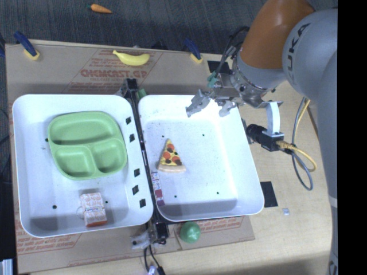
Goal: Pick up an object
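A toy pizza slice [171, 156] lies flat in the right bin [229, 165], near its left wall. My gripper [211, 105] hangs over the far edge of that bin, up and to the right of the slice and well apart from it. Its two grey fingers [196, 104] are spread with nothing between them. In the left bin [28, 153] rest a green divided tray [87, 144] and a small red and white carton [92, 208] near the front.
A yellow toy banana [131, 57] lies on the cardboard behind the bins. A green ball [190, 231] sits in front of the right bin. An orange carrot [101, 8] is on the dark floor at the back. Yellow and black cables [298, 150] run right of the bin.
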Motion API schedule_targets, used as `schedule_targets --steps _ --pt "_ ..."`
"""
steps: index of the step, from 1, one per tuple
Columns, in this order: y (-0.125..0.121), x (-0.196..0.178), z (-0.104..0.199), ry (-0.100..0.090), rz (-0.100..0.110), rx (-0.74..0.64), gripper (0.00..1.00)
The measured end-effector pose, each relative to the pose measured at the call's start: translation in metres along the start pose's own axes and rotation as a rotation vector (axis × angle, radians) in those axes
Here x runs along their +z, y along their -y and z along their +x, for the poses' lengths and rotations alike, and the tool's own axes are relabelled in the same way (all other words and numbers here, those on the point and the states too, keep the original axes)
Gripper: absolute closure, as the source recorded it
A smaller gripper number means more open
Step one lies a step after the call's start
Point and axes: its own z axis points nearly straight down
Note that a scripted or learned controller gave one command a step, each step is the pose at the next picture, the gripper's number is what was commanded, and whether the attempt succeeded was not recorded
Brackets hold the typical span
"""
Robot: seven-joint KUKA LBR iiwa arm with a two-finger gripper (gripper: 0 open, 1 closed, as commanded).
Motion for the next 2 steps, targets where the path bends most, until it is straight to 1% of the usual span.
schedule_targets --steps 1,2 --pt "-0.003 0.125 -0.005 0.000 0.004 -0.001 0.00" --pt "-0.037 0.037 0.068 -0.002 -0.003 -0.002 0.00"
